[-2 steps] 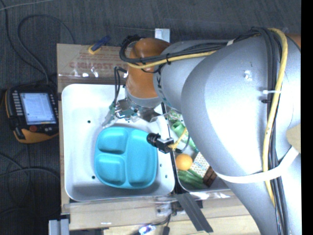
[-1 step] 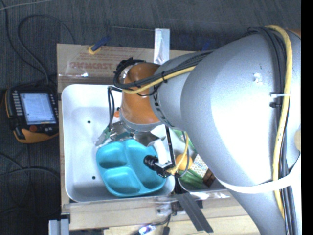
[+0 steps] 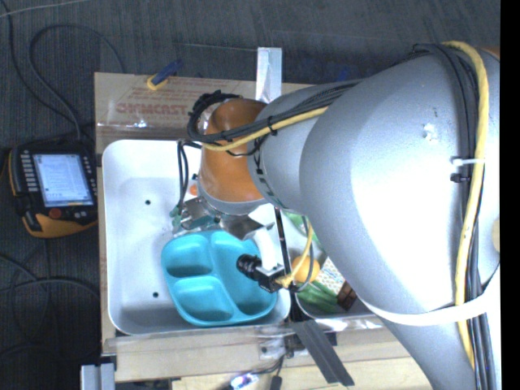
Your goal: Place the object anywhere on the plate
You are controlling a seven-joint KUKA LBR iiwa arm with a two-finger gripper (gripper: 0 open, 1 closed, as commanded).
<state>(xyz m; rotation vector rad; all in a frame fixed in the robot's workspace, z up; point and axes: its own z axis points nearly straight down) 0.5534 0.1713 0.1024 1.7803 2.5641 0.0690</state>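
Arm: the grey arm reaches in from the right and covers most of the right bin; its orange band sits over the far part of the left bin.
Tool: the tool hangs just below the orange band, at the far edge of the plate. Whether it is spread or pressed together cannot be told; the wrist hides it from above.
Plate: a blue plate with three compartments lies in the near right part of the left bin. All of its visible compartments look bare.
Object: not identified with confidence. A small greenish and orange scrap shows beside the tool at the plate's far left edge; it may be the object, but it is too small and too hidden to tell. Nothing can be confirmed as gripped.
Right bin: some coloured items peek out from under the arm near the plate's right side.
Progress: judged not done, since nothing rests on the plate.
Remaining: the object has to end up on the blue surface and be let go there.
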